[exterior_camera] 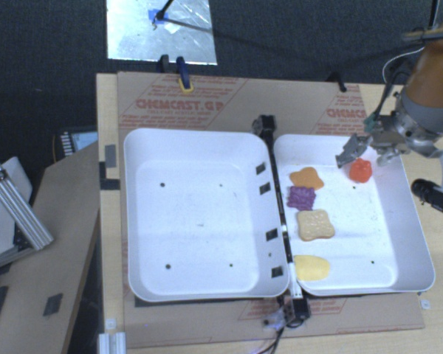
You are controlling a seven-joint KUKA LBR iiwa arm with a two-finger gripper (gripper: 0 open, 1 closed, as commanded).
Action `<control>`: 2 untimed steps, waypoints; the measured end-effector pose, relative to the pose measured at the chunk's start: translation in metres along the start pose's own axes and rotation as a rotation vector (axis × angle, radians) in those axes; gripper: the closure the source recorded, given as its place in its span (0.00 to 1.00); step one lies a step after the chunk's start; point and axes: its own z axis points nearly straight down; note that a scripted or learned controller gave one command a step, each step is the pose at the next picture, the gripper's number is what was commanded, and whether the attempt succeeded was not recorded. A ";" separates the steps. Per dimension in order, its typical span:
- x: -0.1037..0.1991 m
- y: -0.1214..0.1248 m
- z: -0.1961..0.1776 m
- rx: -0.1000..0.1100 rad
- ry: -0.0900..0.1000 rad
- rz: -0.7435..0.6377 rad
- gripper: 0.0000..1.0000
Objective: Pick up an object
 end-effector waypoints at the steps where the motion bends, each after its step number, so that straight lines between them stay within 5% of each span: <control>1: 0.000 0.001 -0.011 -0.004 -0.001 -0.003 1.00; 2: 0.054 0.009 -0.132 -0.016 0.000 -0.007 1.00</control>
